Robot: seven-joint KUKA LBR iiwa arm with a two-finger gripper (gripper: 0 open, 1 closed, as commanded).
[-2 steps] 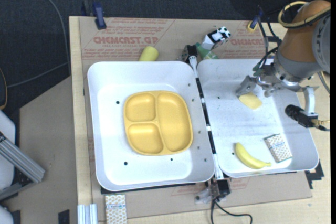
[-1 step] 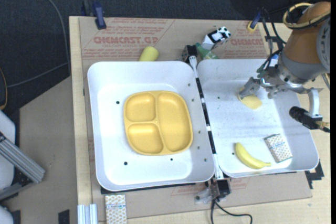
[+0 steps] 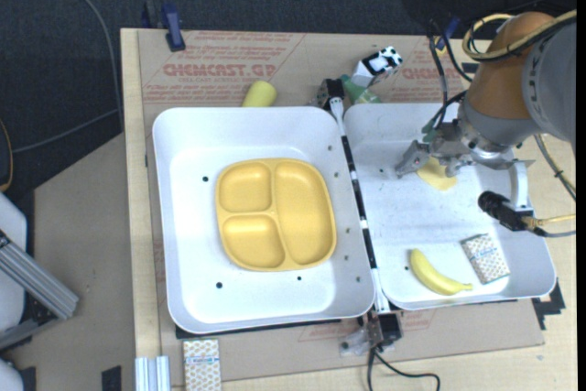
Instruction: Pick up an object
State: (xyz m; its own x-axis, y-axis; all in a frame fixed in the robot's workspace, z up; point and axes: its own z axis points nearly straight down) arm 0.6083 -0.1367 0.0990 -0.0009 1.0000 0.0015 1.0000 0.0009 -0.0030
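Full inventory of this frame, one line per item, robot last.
left bin: 1, white, left half of the bench.
right bin: 1, white, right half of the bench.
divided plate: 1, yellow, three compartments, middle of the left bin.
banana: 1, yellow, near edge of the right bin.
small packet: 1, patterned white, right bin, right of the banana.
pale yellow object: 1, right bin, partly under the gripper; too hidden to name.
yellow object: 1, on the cardboard behind the left bin.
black-and-white object: 1, behind the bins.
clamp: 1, blue, far left corner of the board.
gripper: 1, grey, over the far part of the right bin.
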